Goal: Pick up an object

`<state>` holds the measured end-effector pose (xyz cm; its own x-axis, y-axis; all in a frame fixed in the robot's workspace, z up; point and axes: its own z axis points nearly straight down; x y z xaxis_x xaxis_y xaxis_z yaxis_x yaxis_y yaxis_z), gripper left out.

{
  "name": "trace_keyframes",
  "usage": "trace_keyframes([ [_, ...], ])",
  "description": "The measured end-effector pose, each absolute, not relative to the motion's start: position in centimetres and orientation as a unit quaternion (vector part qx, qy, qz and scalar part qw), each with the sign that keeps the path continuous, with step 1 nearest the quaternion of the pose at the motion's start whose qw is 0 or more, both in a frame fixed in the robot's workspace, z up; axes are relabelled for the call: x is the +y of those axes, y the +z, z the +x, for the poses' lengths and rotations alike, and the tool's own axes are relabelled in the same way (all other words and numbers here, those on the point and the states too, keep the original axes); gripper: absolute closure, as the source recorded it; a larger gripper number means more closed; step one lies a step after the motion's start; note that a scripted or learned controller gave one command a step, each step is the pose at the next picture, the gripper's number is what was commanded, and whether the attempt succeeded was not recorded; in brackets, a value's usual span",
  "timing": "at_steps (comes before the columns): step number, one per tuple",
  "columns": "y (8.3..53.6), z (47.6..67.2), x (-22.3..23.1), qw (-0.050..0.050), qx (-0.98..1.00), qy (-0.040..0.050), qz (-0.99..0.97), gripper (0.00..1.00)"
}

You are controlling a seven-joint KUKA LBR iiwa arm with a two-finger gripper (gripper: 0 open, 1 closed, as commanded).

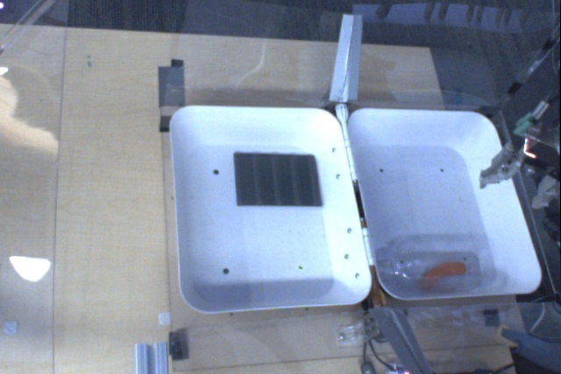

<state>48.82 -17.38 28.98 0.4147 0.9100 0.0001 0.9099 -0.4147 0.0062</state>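
Note:
An orange object inside a clear plastic wrap or bottle [436, 270] lies near the front wall of the right bin [412, 144]. A dark grey ribbed rectangle [277, 179] lies flat in the middle of the left bin [202, 215]. My gripper [496, 172] hangs at the right rim of the right bin, above and to the right of the orange object and well apart from it. Most of the arm is cut off by the view's right side.
A grey metal bar [345, 59] stands behind the seam between the two bins. Small black brackets [171, 83] sit at the left bin's corners. The wooden bench [88, 188] stretches out to the left. Cables and clear fittings [386, 337] lie below the right bin.

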Motion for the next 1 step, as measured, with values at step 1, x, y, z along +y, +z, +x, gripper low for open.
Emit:
trace_keyframes([
  [1, 12.12, 48.75, -8.70, 0.000, 0.551, 0.0005, 0.834, 0.00],
])
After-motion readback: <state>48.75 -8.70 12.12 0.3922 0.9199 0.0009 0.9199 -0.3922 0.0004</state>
